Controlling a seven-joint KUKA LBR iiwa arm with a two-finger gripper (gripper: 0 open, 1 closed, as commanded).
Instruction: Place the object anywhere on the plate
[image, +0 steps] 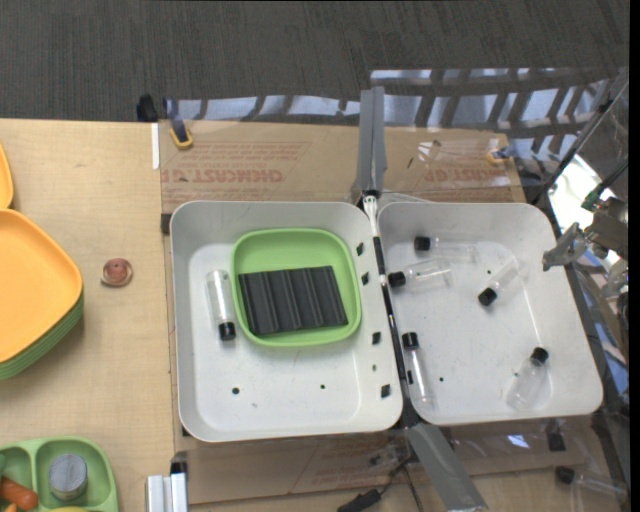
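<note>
**Tube lies beside the plate, gripper half lost at the right edge**

The green plate (340, 255) sits in the left bin (280, 400), with a dark ribbed slab (297, 300) lying flat across its middle. A clear tube with a black cap (218, 300) lies on the bin floor just left of the plate, near its rim, cap end toward the camera; it is not on the plate.

In the right bin (470, 340), five more capped tubes are scattered well apart: one (436, 243) near the back, one (420, 274) near the dividing wall, one (500, 280) toward the middle, one (413, 365) along the left wall, and one (528, 375) in the front right corner. Their clear bodies are faint against the white floor, so mostly the black caps show.

The gripper (562, 252) hangs over the right bin's far right rim, mixed in with bright metal clutter and cut off by the picture's edge. Whether it is released or clenched cannot be told, and nothing can be seen in it.
</note>
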